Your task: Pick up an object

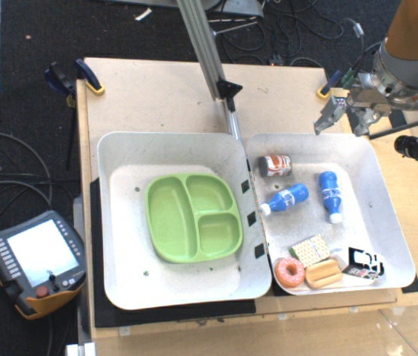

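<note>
The arm (pixel 410 28) is a thick round tube, with a broad orange band and a grey metal collar just under it toward the gripper (pixel 340 115). Around the wrist sits a cluster of silver-grey brackets and small black blocks, with thin cables looping off the collar side and a black knob-like part out to the far side. The gripper itself is grey metal, angular and narrow.
</note>
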### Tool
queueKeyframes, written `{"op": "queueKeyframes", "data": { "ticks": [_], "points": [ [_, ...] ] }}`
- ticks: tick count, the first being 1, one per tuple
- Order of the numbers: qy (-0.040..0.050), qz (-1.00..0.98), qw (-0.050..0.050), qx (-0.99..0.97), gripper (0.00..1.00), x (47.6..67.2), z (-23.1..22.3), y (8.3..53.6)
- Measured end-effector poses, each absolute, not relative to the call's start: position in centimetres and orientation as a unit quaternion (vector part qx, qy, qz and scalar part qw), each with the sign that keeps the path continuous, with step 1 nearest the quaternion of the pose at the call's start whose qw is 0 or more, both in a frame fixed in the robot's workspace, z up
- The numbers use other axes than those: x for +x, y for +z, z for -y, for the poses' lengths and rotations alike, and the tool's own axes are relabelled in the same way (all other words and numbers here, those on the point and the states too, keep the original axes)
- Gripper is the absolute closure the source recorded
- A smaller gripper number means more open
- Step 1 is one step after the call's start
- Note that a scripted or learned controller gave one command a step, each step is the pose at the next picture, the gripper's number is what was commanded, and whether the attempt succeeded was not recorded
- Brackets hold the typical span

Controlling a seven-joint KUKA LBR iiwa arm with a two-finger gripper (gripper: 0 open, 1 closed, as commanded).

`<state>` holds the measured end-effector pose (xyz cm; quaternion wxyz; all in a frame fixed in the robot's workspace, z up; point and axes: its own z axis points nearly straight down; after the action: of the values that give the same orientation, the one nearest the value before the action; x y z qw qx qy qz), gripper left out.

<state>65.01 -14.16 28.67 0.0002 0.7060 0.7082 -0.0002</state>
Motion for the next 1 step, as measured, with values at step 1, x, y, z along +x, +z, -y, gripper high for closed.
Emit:
{"op": "queueKeyframes", "data": {
  "ticks": [1],
  "points": [
    [-0.0004,-0.708,0.000,0.706,0.00,65.01,14.16,28.67]
  ]
}}
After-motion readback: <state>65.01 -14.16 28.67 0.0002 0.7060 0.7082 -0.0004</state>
